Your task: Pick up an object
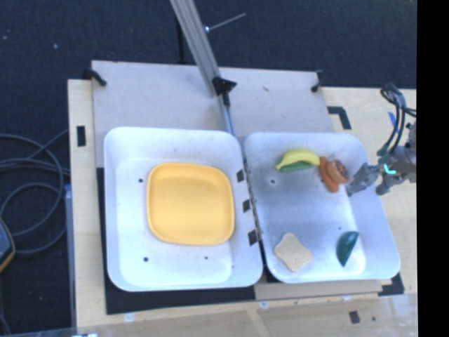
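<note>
Here the gripper (370, 180) sits at the right edge of the right bin (309, 209), low over the bin's far right part, with the rest of the arm cut off at the right of the view. Two grey fingers (359, 179) point left and slightly near, and they look spread apart with nothing between them.

Just left of the fingertips lies an orange-brown object (332, 174), lumpy and standing roughly far-to-near; its right side is very near the nearest finger, but whether the two touch cannot be told. It lies beside the fingers, not between them. Touching its far left side is a yellow and green banana-shaped toy (297, 161), lying crosswise with its curve arching toward the far side.

Well apart from the gripper, in the near part of the same bin, a tan slice of toy bread (292, 252) lies flat toward the middle, and a dark green leaf-shaped piece (346, 247) lies to its right, close to the bin's right wall. Both are clear of each other.

The left bin (126, 209) holds a square yellow plate (190, 203) with rounded corners, lying flat about in the middle. Both bins stand side by side, touching along their inner walls, on a pale wooden bench (88, 188). A slanted metal rail (196, 37) runs from the far edge down to the join between the bins.
</note>
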Robot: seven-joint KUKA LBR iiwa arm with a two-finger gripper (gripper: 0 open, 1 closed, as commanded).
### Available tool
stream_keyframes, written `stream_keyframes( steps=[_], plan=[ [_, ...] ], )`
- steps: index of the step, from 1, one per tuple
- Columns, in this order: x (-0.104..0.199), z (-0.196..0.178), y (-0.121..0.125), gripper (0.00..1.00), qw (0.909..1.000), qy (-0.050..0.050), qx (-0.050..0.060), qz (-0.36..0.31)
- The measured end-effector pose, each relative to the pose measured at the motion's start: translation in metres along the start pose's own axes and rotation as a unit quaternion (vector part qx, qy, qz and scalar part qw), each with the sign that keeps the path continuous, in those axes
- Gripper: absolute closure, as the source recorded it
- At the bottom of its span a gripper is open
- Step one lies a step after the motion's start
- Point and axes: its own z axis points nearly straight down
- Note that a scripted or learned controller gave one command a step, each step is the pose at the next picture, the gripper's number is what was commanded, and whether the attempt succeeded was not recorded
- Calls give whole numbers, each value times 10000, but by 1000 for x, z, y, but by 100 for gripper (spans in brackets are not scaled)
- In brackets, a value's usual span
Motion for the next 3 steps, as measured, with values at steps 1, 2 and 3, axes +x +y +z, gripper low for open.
stream_keyframes(
  steps=[1,2,3],
  plan=[
    [0,0,0,0,10000,0,0,0],
    [2,59,6,0,10000,4,27,1],
    [7,120,7,0,10000,5,26,1]
  ],
)
